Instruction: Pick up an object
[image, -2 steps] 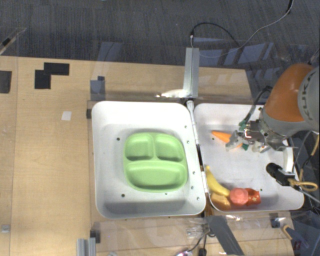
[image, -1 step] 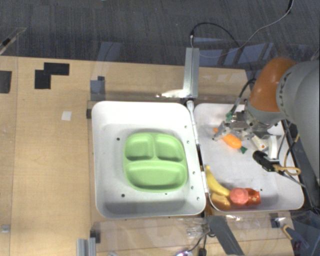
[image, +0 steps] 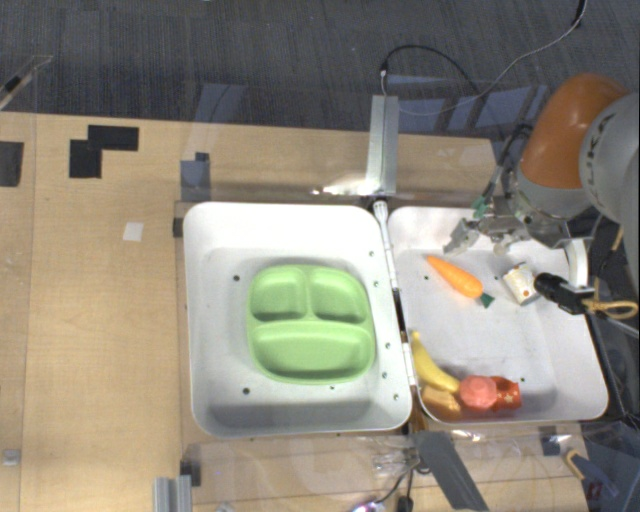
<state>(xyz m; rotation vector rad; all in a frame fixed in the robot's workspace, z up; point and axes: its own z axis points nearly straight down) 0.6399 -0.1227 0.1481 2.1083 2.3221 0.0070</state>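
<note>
Jaws spread over far end of right-hand bin, just beyond orange carrot

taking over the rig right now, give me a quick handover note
Gripper: over the far part of the right bin, just beyond the carrot; grip state unclear from this view.
Things: the carrot lies on the bin floor. The banana and red toy are in the right bin's near-left corner. The green divided plate is in the left bin.
Done: nothing lifted.
Left: grasp and raise one object; the carrot is probably the nearest pick.
</note>
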